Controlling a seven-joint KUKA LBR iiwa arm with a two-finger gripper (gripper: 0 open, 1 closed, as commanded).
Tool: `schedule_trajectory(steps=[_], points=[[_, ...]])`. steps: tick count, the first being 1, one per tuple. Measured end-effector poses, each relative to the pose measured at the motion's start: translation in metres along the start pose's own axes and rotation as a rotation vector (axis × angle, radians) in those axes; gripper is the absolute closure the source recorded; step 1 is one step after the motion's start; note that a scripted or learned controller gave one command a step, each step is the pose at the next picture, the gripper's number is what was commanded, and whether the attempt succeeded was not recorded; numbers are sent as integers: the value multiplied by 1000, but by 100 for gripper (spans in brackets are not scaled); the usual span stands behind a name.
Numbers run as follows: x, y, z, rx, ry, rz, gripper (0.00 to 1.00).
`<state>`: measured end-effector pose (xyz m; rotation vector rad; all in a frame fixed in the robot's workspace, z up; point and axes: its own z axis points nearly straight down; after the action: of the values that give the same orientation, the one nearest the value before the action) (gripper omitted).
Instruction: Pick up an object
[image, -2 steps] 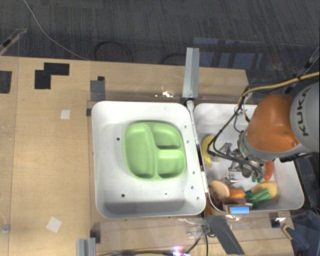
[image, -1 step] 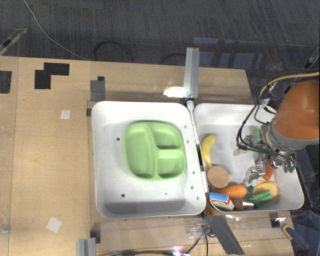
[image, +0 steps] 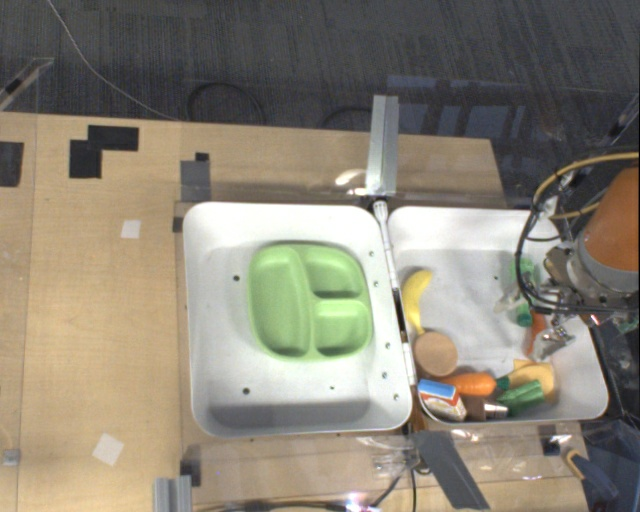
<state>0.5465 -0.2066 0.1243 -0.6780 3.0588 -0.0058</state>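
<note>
Banana (image: 414, 297) lies at left side of right bin (image: 470, 250), just beside divider; looks light, stiff, smooth plastic, so prob best pinched across its mid curve. Left bin (image: 205, 300) holds green tray (image: 308, 300). Gripper (image: 550, 335) hangs far right; finger state: can't tell.

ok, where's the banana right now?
The banana lies in the right bin, hard against its left wall by the divider, just above the round brown disc.
</note>
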Motion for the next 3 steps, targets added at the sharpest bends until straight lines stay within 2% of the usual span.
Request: schedule_trajectory(steps=[1, 2, 3], points=[[-42, -17, 36, 2, -4, 110, 0], [22, 24, 33, 3, -5, 121, 0], [15, 22, 19, 12, -21, 116, 100]])
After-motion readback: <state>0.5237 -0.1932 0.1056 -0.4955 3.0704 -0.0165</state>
